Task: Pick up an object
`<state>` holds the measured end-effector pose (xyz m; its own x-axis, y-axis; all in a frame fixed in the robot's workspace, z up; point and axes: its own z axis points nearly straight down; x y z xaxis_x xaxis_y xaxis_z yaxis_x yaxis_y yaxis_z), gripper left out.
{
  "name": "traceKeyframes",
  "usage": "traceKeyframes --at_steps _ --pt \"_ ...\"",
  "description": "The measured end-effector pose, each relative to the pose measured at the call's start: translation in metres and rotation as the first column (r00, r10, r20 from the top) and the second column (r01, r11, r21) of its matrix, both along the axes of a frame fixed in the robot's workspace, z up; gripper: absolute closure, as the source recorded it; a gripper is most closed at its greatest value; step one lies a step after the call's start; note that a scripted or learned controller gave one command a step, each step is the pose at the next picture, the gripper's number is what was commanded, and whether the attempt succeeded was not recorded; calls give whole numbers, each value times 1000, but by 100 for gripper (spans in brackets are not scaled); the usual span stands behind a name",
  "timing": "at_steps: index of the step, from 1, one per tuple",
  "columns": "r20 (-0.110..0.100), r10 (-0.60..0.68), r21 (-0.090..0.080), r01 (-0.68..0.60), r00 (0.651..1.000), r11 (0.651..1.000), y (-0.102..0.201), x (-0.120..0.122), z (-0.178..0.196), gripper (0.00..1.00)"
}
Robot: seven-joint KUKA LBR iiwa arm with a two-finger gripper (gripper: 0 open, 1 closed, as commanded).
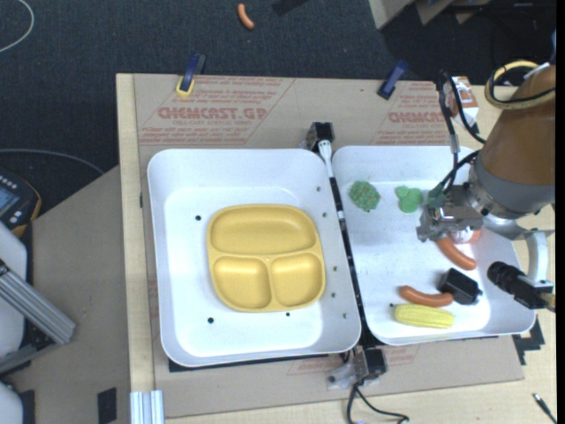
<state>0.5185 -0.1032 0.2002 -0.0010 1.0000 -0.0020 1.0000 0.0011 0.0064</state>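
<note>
Where the brown tabletop (265, 104) spreads beneath the camera, carries two shallow white bins side by side. Left bin (177, 325) holds a yellow divided plate (263, 256) near its centre, three compartments, lying flat. Right bin (380, 263) holds the small things. Reaching in from three o'clock, the grey arm (521, 166) with its orange band hangs over the right bin's three o'clock side. Below the wrist, pincer (446, 223) sits low over the bin floor, just above a sausage (457, 253); cannot tell whether its fingers are apart or together, nor whether anything is between them.

At five o'clock in the right bin, lies a yellow corn cob (424, 317), flat, with a second sausage (425, 297) just beside it at its twelve o'clock. At the cob's two o'clock, sits a small black block (461, 285). Toward eleven o'clock in the bin, rests a green broccoli piece (364, 194), and at its three o'clock, apart from it, a smaller green piece (409, 199) close to the pincer.
</note>
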Motion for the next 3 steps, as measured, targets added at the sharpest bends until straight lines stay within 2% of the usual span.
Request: traceKeyframes --at_steps 1,2,3 --pt "-1 0 0 0 1000 1000 0 1 26 100" --pt "0 4 1 -4 1000 1000 33 45 36 100" --pt "-2 1 0 -1 1000 1000 36 68 31 100"
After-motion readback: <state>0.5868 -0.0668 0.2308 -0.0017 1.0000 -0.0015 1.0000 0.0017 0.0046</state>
